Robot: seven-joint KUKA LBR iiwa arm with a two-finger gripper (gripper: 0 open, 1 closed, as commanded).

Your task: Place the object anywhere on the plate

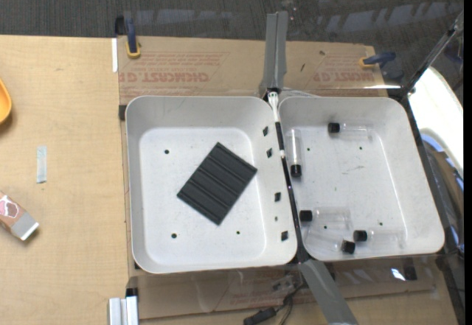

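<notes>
A dark ribbed rectangular plate (217, 183) lies flat and turned at an angle in the middle of the left bin (140, 169). The right bin (413, 169) holds several clear tubes with black caps. One tube (293, 152) lies along the bin's left wall with its cap toward the front. Another tube (346, 128) rests near the back. The others are near the front: one tube (322, 219) at the front left and two black-capped pieces (354, 241) close together.
Both bins rest on brown cardboard (192, 69) held by clamps (131, 43) at the back. A grey metal bar (276, 51) runs back from between the bins. On the wooden bench to the left lie a small metal strip (41, 165) and a wrapped block (18, 217).
</notes>
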